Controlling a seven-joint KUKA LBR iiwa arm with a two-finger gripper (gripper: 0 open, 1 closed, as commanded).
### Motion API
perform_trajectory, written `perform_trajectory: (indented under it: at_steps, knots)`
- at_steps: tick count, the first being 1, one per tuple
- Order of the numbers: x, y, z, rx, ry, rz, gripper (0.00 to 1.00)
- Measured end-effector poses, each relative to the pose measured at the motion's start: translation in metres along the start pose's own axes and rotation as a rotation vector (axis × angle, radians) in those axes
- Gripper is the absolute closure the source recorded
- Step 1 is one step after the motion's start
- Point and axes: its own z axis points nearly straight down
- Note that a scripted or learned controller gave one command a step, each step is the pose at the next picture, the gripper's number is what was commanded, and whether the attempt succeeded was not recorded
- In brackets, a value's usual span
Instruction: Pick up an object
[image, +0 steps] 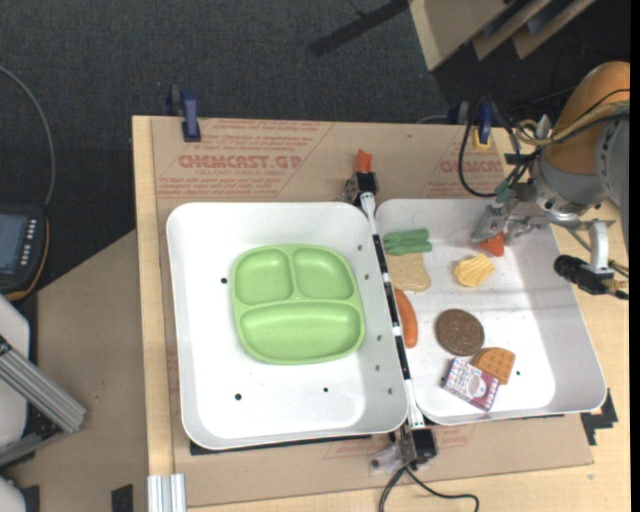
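The gripper (493, 237) is seen low over the far part of the right bin (570, 345), its metal fingers pointed down at a small orange-red piece (494, 245). The piece appears to sit at the fingertips, but whether it is pinched between them cannot be told at this resolution. The grey arm (585, 170) enters from the right, the wrist bent down toward the bin, with the orange band (595, 105) above it and black cables looped beside it.

Just beside the gripper, toward the near side, a ridged yellow shell-shaped piece (474, 270) lies flat. Further left, a flat green bean-like piece (406, 241) is noted, touching a tan bread-shaped slice (408, 273) below it. A smooth orange sausage shape (405, 317) lies along the bin's left wall. A round brown disc (460, 331) rests near the bin's middle; close beside it are a grid-textured orange waffle piece (495, 362) and a small printed purple packet (469, 384), the 2 touching.

In the left bin (200, 380), a glossy green plastic tray (297, 303) with 3 compartments and rounded corners is centred. Both bins sit on a brown printed board (240, 160).
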Motion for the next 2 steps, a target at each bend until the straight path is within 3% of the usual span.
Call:
perform_trajectory:
  at_steps: [1, 2]
  knots:
    - [0.058, -0.024, -0.061, 0.005, 0.007, -0.002, 1.0]
    - [0.145, -0.042, -0.084, 0.007, 0.009, -0.006, 1.0]
